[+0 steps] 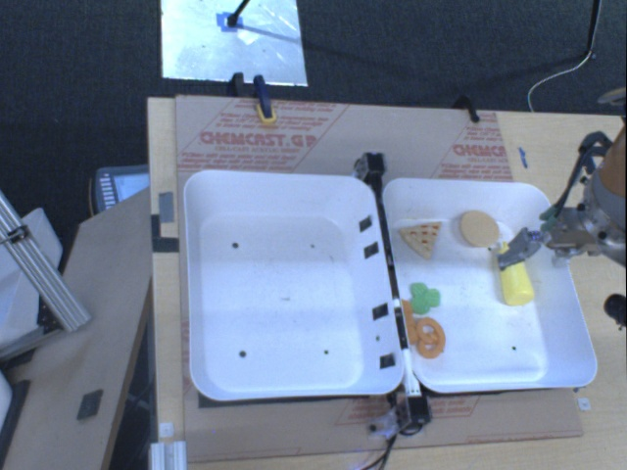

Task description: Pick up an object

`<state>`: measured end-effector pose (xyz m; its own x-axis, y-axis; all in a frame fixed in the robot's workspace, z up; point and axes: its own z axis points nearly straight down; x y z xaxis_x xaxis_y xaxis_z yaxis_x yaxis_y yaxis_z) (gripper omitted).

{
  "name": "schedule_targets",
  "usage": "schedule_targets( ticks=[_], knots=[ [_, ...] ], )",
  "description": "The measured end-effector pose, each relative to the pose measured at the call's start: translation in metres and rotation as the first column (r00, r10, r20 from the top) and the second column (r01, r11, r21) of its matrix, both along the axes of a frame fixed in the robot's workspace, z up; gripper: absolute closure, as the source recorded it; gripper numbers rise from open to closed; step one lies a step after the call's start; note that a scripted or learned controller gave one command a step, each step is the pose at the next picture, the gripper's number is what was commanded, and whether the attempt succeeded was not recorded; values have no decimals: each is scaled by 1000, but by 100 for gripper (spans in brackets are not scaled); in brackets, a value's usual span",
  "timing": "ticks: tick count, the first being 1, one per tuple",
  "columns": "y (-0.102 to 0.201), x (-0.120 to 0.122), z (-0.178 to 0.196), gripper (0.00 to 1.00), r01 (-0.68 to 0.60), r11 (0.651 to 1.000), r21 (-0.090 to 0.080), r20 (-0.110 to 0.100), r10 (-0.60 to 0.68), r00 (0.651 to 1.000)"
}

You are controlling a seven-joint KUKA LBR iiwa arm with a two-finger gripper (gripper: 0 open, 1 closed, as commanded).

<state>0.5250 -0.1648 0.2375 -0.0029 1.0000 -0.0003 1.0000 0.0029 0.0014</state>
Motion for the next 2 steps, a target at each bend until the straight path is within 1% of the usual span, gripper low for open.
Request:
schedule_targets(
  ticks=[1,2],
  knots=[
    [0,1,11,100,-3,1000,0,3,3,1000],
    [42,-12,171,100,-7,1000,-2,20,7,1000]
  ],
)
